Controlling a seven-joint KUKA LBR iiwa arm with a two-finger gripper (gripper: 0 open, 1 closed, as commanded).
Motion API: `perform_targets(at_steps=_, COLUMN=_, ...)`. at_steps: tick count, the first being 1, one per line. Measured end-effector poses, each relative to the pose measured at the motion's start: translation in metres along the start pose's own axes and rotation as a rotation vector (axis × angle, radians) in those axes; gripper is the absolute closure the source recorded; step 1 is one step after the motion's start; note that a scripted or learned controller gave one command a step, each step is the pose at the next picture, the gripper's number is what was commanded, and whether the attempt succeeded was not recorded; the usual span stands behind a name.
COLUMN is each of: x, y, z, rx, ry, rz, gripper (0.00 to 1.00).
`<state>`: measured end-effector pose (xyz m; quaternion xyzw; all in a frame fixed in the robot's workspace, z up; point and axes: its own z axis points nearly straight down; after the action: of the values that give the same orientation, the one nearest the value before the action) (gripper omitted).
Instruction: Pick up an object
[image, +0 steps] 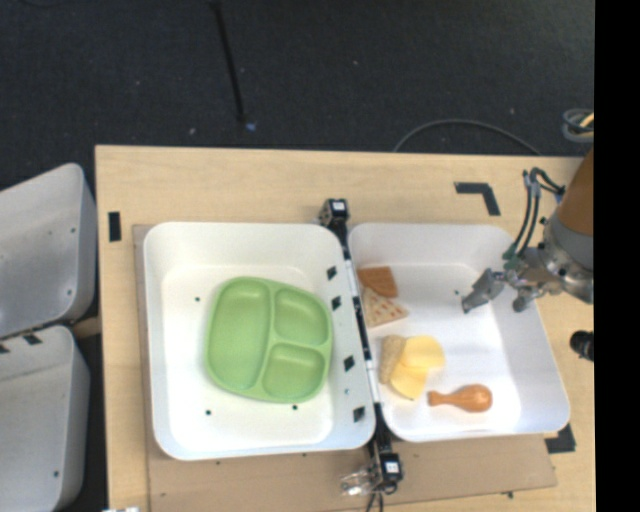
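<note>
Two white bins (160, 300) on wooden bench (250, 180).

Right bin (520, 400): bare floor at far end and middle. Food crowds divider side: toast pieces (380, 295), yellow lump (415, 365), perhaps drumstick (463, 398) at near end.

grey metal hand (503, 291) with two slim fingers, dark looping cables, orange band above the wrist

The left bin (160, 300) holds a green tray (268, 340). The right bin (530, 400) holds bread (380, 295), cheese (415, 367) and a drumstick (463, 398). The gripper (497, 293) hangs open, empty, at its right side.
</note>
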<state>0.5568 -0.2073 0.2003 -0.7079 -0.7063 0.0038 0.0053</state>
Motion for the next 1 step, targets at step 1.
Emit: perform_targets(at_steps=1, x=0.0005, y=0.0030, z=-0.0083, rx=-0.014, ry=-0.003, rz=-0.004, gripper=0.00)
